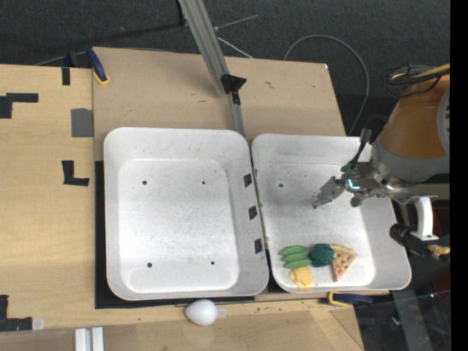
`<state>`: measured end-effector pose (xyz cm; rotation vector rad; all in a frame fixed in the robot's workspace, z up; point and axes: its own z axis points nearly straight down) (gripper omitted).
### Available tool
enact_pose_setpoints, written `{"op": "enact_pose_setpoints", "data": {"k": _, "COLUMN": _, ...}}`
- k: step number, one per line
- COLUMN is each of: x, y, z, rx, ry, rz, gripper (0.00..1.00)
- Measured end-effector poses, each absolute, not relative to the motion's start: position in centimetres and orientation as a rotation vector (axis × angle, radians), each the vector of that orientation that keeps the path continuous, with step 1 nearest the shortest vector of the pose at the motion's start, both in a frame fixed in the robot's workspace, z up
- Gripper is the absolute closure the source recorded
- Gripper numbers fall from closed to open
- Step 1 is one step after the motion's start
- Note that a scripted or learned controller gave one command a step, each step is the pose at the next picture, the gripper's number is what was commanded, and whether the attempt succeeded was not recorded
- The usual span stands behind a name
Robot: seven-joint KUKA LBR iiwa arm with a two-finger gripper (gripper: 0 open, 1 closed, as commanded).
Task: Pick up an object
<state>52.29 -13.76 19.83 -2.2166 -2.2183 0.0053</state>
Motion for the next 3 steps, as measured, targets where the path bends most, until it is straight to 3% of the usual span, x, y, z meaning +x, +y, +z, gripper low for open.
{"op": "enact_pose_setpoints", "data": {"k": 1, "x": 52.4, "y": -13.8, "z": 20.0, "rx": -2.218, "ry": -2.222, "rz": 0.001, "gripper": 0.0}}
{"op": "enact_pose_setpoints", "data": {"k": 3, "x": 53.1, "y": -13.7, "z": 8.9, "rx": -2.219, "ry": -2.221, "rz": 0.005, "gripper": 0.0}}
